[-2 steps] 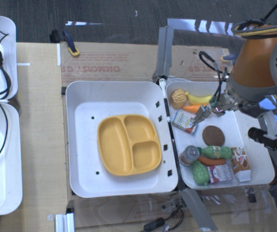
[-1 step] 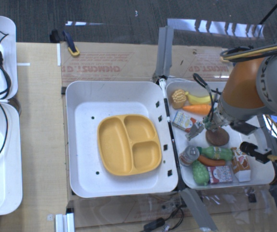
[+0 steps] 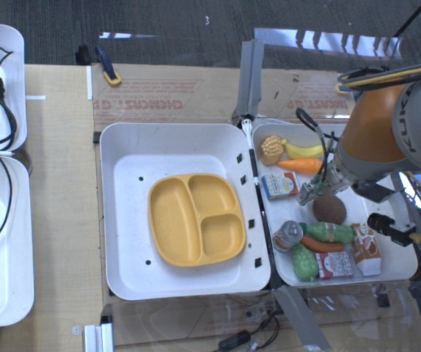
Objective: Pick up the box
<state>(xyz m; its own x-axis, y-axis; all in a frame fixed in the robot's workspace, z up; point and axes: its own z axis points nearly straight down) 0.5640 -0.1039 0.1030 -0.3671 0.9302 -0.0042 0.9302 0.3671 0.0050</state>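
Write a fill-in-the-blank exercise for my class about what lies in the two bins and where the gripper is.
1. The yellow divided plate lies in the ____ bin.
2. The banana lies right above the ____.
3. The gripper hangs between the small box and the brown ____.

Missing words: left; carrot; kiwi

Upside-down red "CHEMCAST GP" on cardboard [image 3: 196, 94]
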